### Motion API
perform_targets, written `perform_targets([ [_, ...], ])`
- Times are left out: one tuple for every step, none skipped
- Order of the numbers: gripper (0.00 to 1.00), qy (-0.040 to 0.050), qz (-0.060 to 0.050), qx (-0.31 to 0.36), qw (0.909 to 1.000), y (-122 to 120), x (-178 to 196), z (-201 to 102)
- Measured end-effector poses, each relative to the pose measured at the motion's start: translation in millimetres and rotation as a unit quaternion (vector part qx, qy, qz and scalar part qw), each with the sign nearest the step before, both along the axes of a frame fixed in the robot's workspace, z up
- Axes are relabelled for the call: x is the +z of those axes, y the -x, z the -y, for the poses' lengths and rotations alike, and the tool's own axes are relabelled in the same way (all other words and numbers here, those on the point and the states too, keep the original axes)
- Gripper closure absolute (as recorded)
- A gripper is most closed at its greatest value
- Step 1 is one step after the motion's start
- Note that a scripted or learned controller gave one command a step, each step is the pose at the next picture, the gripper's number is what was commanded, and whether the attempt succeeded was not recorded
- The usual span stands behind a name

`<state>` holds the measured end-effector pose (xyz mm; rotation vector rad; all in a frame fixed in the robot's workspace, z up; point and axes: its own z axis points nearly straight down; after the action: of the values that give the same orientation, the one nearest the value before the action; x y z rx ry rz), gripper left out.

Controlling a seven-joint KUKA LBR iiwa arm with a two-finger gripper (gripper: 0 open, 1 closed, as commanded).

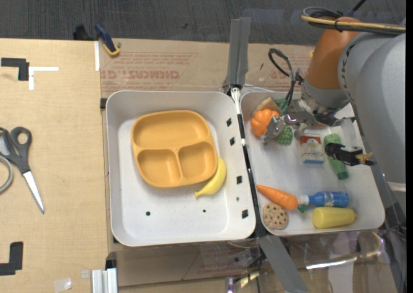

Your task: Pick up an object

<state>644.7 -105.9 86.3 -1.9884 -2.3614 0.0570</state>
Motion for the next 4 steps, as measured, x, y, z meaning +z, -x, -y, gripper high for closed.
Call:
perform_targets([
  [1.0, 0.0038, 0.0, 0.0, 1.0, 0, 9, 3],
  [0.0, 0.0035, 0.0, 0.0, 1.0, 0, 9, 3],
  [0.0, 0.0062, 0.032, -0.056, 0.9979, 45, 5, -4],
  [0.0, 0.006, 0.031, -0.078, 0.9965, 96, 5, 14],
])
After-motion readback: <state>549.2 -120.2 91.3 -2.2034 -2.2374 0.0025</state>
